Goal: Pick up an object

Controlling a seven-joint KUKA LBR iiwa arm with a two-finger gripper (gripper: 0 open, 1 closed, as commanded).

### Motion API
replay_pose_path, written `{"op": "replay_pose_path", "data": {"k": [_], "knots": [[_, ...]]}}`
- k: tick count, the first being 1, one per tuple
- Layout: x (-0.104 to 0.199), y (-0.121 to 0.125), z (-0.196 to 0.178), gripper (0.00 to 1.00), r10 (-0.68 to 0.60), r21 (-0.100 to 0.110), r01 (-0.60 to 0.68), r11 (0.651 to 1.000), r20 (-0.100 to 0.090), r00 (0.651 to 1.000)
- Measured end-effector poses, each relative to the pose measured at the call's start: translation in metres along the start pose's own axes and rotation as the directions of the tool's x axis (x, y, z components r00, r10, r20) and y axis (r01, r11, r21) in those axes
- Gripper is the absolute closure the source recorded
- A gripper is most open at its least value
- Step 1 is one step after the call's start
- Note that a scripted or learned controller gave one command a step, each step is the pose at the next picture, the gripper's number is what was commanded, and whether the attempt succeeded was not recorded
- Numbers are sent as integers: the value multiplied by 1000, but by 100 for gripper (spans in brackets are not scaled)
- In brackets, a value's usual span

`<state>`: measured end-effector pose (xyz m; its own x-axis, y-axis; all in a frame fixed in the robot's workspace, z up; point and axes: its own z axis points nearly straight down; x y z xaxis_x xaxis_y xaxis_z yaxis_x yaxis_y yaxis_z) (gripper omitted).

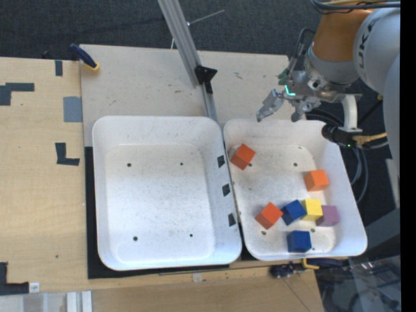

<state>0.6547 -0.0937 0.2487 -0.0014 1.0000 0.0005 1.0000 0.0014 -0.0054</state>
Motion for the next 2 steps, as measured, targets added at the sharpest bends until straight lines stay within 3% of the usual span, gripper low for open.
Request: {"op": "replay_pose_path", "data": {"k": [1,2], "knots": [[0,1,-3,0,-1,-4,1,1000,1,1000],[-5,-1,43,0,0,1,0,1000,2,1000]]}}
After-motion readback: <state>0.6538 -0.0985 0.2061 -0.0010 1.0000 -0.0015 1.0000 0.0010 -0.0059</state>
